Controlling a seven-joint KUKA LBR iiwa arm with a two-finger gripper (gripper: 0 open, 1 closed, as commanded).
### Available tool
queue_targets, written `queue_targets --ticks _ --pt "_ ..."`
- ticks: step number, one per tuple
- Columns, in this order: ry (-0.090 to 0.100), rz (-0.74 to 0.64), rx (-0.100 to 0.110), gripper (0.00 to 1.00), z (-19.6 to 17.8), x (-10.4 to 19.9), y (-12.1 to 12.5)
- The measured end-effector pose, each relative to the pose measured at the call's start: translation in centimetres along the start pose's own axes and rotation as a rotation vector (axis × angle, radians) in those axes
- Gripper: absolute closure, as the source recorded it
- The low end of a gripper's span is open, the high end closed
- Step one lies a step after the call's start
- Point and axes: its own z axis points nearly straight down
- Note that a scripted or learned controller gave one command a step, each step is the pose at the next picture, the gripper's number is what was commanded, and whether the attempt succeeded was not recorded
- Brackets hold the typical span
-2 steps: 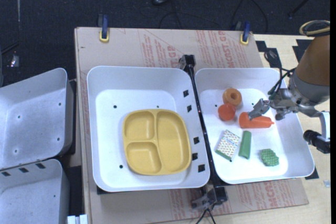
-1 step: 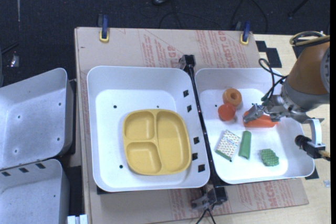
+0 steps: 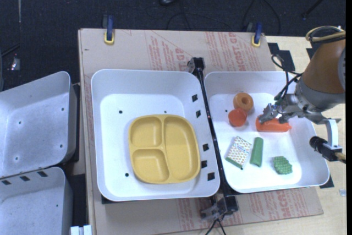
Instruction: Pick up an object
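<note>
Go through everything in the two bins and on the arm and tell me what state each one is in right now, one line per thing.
Yellow divided plate: flat in the left bin, compartments bare.
Gripper: low in the right bin, right over the orange-red piece.
Orange-red piece: lying flat.
Tan ring: touching the red round piece.
Red round piece: resting on the floor.
Patterned packet: flat.
Green stick: lying beside the packet.
Green knobbly piece: resting apart.

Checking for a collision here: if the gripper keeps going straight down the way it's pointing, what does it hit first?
Most likely the orange carrot-shaped piece. The gripper sits right at its top edge, aimed down at it in the right bin. Height is hard to judge from this slanted view.
</note>
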Motion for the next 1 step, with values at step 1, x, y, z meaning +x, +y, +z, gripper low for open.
queue_targets --ticks 1 --pt "0.006 -0.003 0.024 1.0 -5.67 -0.22 1.37"
